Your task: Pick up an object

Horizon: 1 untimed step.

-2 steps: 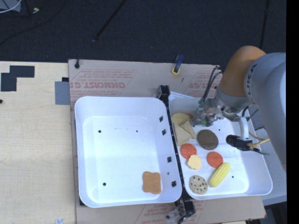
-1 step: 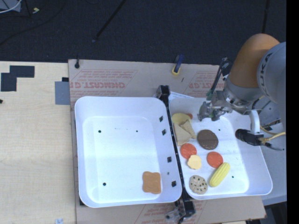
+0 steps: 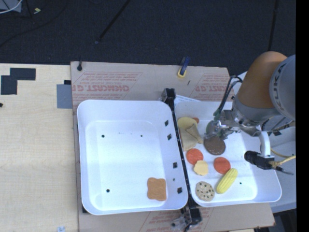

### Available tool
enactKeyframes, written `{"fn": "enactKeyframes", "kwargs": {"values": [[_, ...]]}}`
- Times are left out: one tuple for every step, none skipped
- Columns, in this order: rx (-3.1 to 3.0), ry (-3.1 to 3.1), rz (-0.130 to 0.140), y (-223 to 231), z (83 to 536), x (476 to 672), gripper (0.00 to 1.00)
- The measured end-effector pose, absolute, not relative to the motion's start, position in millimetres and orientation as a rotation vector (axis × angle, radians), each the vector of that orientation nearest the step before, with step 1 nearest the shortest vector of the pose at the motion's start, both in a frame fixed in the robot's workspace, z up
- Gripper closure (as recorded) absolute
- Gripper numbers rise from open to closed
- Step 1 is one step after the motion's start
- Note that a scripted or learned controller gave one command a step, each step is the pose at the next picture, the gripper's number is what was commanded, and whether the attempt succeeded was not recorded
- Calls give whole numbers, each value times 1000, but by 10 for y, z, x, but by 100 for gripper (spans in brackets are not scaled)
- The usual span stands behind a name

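A brown printed cardboard sheet [image 3: 145, 81] is lying under both bins on the pale wooden desk [image 3: 34, 153]. A blue-and-yellow clamp [image 3: 183, 67] is gripping the sheet's far edge.

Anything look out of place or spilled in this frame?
Nothing spilled. One oddity: a toast-like piece lies alone in the left bin, while the other food items, such as the corn cob, sit in the right bin.
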<state>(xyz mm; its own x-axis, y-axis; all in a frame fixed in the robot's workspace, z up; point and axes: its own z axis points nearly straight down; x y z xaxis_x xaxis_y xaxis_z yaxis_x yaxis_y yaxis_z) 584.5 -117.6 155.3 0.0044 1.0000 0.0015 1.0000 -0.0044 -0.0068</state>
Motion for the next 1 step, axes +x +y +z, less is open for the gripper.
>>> {"fn": "enactKeyframes", "kwargs": {"values": [[-2212, -2230, -6, -286, 1892, 6219, 100]]}}
